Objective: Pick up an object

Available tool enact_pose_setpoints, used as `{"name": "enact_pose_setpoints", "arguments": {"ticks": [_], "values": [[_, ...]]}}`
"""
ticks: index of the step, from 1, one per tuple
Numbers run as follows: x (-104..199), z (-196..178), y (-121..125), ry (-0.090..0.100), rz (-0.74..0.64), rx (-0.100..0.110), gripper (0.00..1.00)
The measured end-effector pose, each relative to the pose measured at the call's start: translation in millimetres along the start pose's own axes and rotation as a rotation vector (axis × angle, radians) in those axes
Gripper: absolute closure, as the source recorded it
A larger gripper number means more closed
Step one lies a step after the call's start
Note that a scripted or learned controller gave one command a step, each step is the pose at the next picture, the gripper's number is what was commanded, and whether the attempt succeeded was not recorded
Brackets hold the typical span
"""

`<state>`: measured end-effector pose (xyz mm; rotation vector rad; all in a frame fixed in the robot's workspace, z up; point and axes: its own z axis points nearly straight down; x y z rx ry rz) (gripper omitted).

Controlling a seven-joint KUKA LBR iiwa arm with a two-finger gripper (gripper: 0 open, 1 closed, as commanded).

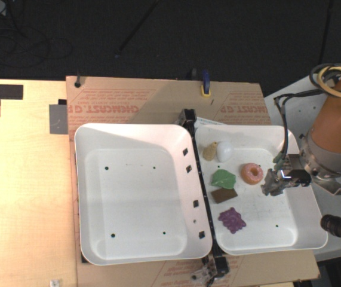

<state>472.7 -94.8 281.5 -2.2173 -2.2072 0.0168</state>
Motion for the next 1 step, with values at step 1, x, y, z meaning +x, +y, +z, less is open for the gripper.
{"name": "enact_pose_setpoints", "arguments": {"ticks": [1], "values": [[-27.5,-126.9,6.8,-0.006,-0.004,-0.028,1.00]]}}
